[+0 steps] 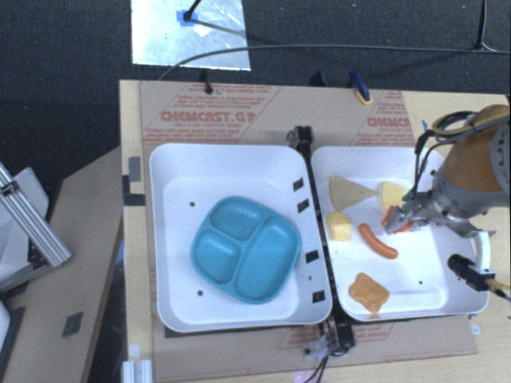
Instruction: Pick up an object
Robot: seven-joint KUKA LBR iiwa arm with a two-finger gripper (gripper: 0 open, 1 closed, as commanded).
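The right bin (pixel 431 290) holds several toy foods. A pale wedge (pixel 351 190) and a yellow block (pixel 393 192) lie at its back. A small yellow corn piece (pixel 339 227) sits by the left wall, a red-orange sausage (pixel 378 241) lies in the middle, and a brown-orange piece (pixel 369 292) is at the front. My gripper (pixel 398 219) is low in this bin, just right of the sausage's upper end and below the yellow block. A small red-orange bit shows at its tip; I cannot make out whether it is gripped.
The left bin (pixel 184 174) contains a blue divided plate (pixel 245 248). The grey arm (pixel 471 174) with cables comes in over the right bin's right side. A black divider (pixel 315 238) runs between the bins. Cardboard (pixel 239 114) lies behind them.
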